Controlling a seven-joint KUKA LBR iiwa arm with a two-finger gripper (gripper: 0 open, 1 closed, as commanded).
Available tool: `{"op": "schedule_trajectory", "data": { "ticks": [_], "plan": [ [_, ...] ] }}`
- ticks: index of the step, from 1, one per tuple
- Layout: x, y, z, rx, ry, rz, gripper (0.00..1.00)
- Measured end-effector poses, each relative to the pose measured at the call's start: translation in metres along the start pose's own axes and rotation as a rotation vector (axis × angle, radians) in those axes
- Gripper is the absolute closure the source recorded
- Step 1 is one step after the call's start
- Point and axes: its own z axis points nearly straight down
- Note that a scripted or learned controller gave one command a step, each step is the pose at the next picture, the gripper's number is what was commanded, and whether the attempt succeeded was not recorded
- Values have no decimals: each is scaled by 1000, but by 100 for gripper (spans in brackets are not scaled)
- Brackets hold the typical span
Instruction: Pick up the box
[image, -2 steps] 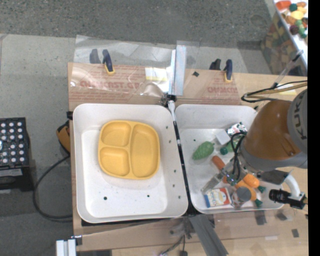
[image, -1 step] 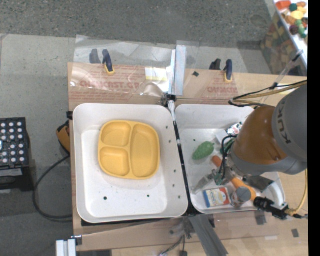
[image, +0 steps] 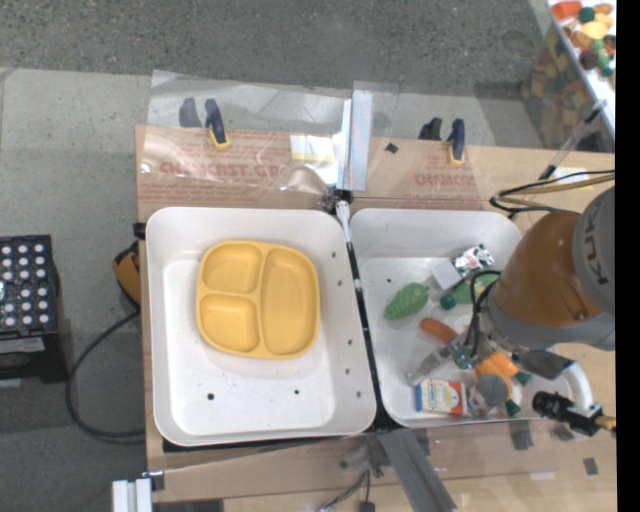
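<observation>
grey arm (image: 600, 270), orange band (image: 540, 265), black lettering

2 white bins (image: 170, 330), yellow 3-compartment plate (image: 258, 298), grey arm (image: 600, 250) with orange band (image: 545, 275), white box (image: 441, 396) with red and blue print, green leafy toy (image: 407, 300), orange-red carrot-like piece (image: 438, 329), 2 blue clamps (image: 213, 122) with yellow tips, grey floor (image: 70, 40)
</observation>
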Motion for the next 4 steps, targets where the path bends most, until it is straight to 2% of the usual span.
{"op": "schedule_trajectory", "data": {
  "ticks": [1,2,3,4],
  "plan": [
    [10,3,-25,4,2,-193,0],
    [9,3,-18,6,4,-282,0],
    [5,2,0,2,0,-471,0],
    [5,3,-9,-1,-1,-469,100]
  ]
}}
